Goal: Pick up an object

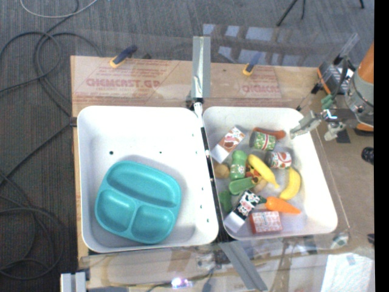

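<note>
Teal plastic, a divided tray (138,202) lies in the left white bin (91,126). Right of it, the right white bin (322,187) holds a jumble of toy food: a yellow banana (292,184), an orange carrot (282,205), small cans. The gripper (304,126) hovers over that bin's upper right rim; whether its jaws are open or closed, I cannot tell.
</note>
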